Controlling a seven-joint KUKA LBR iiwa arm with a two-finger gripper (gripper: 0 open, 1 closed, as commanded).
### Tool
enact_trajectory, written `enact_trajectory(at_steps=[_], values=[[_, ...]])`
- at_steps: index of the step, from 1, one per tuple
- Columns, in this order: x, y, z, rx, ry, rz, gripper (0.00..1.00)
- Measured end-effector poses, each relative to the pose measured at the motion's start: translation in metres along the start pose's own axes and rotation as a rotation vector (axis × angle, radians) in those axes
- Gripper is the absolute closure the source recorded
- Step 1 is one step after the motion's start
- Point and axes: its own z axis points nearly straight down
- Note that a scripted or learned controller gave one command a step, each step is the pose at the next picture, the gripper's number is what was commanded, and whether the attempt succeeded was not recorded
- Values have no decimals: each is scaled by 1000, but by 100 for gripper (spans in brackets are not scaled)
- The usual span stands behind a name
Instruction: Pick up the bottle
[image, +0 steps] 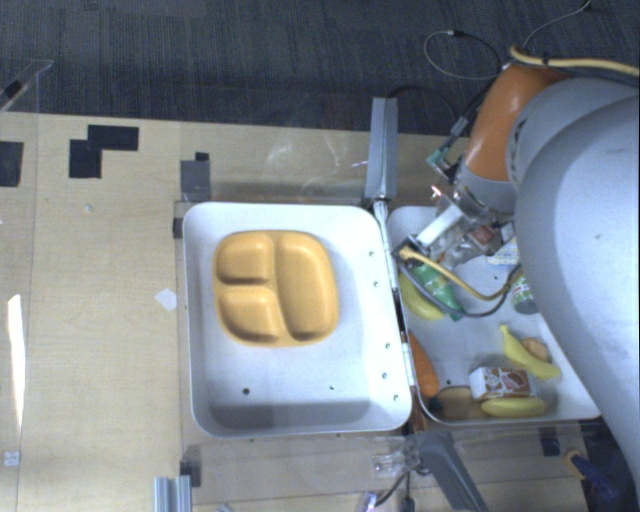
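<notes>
A: How many bins are on the surface?

B: Two shallow white ones. The left bin holds one yellow plastic tray, rounded, with three compartments.

A: And the bottle?

B: One green bottle, lying tilted in the right bin, just below the gripper. Whether the gripper is apart or together I cannot tell.

A: What else is below the gripper?

B: Three smooth yellow bananas: one beside the bottle, two further down. Also one small carton and one orange carrot.
</notes>
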Motion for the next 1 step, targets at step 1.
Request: enact_trajectory(at_steps=[1], values=[[0, 0, 0, 0, 0, -1, 0]])
